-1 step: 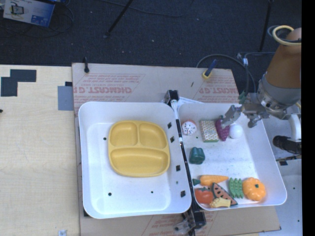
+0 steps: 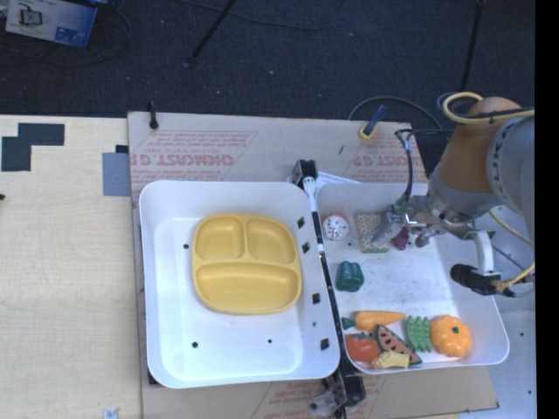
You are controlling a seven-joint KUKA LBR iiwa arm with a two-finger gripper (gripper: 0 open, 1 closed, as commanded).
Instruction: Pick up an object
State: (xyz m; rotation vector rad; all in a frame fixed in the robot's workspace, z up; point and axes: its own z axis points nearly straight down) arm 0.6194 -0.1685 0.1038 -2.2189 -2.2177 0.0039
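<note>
Yellow tray [image 2: 246,263] lies in the bin [image 2: 166,321] far left of the gripper [image 2: 392,226]. Below-left of it sits a green pepper [image 2: 349,275]; carrot [image 2: 377,319] and pumpkin [image 2: 450,335] lie further below. The grip's state cannot be told.

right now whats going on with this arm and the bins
A grey robot arm reaches in from the right over the right bin, its gripper low near the bin's far side, close to a small round white item. Toy food lies in that bin: a green pepper, a carrot and an orange pumpkin. The left bin holds a yellow divided plate. Nothing looks lifted yet.
</note>
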